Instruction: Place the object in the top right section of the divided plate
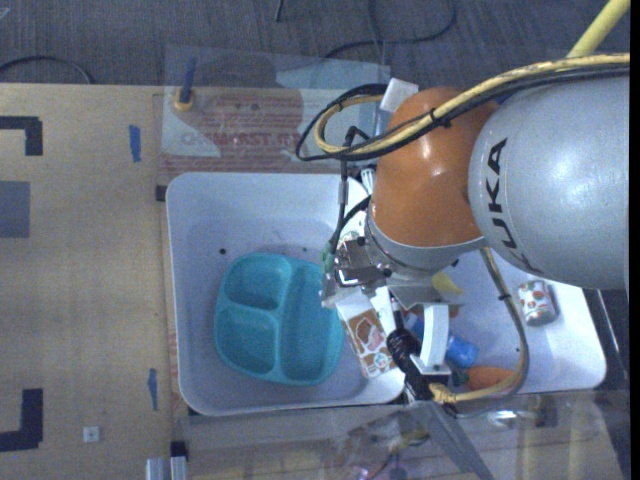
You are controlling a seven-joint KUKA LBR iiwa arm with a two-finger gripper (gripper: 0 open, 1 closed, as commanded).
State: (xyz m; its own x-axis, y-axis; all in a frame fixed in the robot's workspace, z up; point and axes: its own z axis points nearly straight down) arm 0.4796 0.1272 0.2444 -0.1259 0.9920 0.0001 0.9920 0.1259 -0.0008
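Divided plate [272, 318], teal with three sections, lay flat in the left white bin [195, 268], toward its lower middle; nothing rested in any section.

KUKA arm [520, 178], the largest thing in view, came in from the right and hung over the seam between the two bins. Letters "UKA" read dark on its grey shell, running top to bottom. Orange band sat just left of the grey, wrist pointing down toward the bin floor. A yellow cable [600, 23] ran across the top of the arm.

Right bin [575, 358], mostly covered by the arm, held a small printed can [537, 301], a blue item [462, 351] and an orange one [490, 376].

Gripper [350, 293] sat just beside the plate's right rim. A white and brown printed carton [367, 340] stood tilted just below it, touching the plate's edge; print too small to read. Could not tell how far the fingers were apart, nor whether they had hold of the carton.
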